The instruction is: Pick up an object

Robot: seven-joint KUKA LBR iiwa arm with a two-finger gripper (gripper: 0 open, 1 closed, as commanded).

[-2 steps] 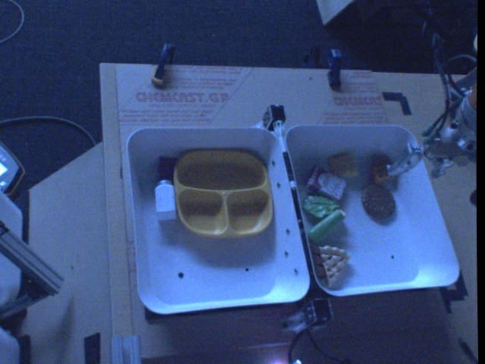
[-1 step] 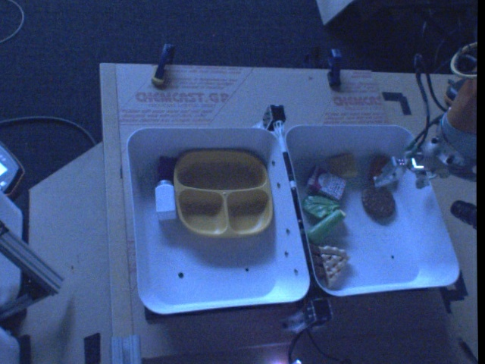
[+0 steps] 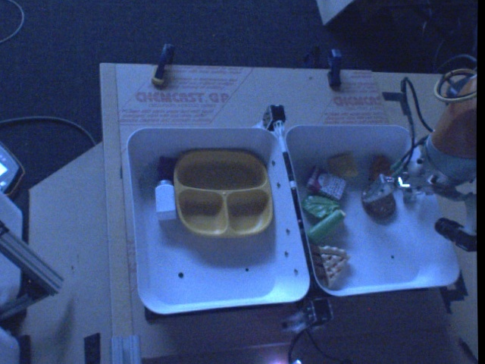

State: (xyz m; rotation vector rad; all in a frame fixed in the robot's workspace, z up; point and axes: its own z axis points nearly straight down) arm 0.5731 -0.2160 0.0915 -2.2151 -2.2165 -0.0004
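The right bin (image 3: 424,268) holds several small objects. A red and white packet (image 3: 326,182) lies near its left wall, with a tan block (image 3: 342,164) behind it. Green pieces (image 3: 323,214) sit below the packet, and a waffle-patterned wedge (image 3: 331,262) lies at the front left. A reddish item (image 3: 379,165) is near the back. My gripper (image 3: 381,193) reaches in from the right and hangs low over a dark round object (image 3: 380,208), close to it or touching it. The dim light hides how the gripper meets the object.
The left bin (image 3: 220,283) carries a yellow divided plate (image 3: 223,192) with a small white bottle (image 3: 165,199) beside it on the left. The orange-banded arm (image 3: 458,139) covers the right bin's right rim. Clamps (image 3: 334,67) and cables (image 3: 409,101) sit at the bench's back edge.
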